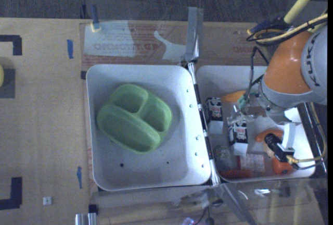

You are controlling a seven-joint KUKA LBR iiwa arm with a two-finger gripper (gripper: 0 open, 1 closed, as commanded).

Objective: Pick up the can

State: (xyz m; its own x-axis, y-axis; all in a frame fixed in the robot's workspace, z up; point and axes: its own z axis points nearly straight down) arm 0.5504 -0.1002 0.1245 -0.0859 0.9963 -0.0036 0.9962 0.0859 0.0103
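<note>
The can (pixel 222 154) is small and grey-green. It lies in the right bin (pixel 229 74), close to the bin's left wall and towards the front. My gripper (pixel 244 113) hangs over the middle of that bin, behind and to the right of the can and apart from it. It is just above a small black-and-white carton (pixel 239 132). The wrist hides what lies directly beneath it.
A second black-and-white carton (pixel 214 108) stands by the left wall behind the can. A red item (pixel 240 173) lies in front of the can, with orange pieces (pixel 234 97) (pixel 268 135) around. The left bin (pixel 104 166) holds a green divided plate (pixel 134 117).
</note>
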